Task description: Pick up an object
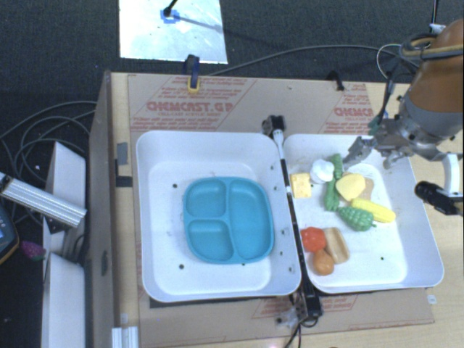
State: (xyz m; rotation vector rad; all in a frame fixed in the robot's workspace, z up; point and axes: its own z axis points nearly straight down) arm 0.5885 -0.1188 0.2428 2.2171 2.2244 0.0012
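Illumination is even and moderately bright, with a cool, slightly bluish cast. The two white bins [217, 151] approach overexposure on their floors, yet their rims remain distinguishable. A reflective sheet [174, 22] at the top of the frame shows patchy glare. The dark floor [51, 42] surrounding the worktop [239, 96] renders nearly black, with little detail. Shadows are soft and short (most evident under the bin rims). Overall sharpness is modest: printed lettering on the worktop reads soft, and small items in the right bin show blurred edges.
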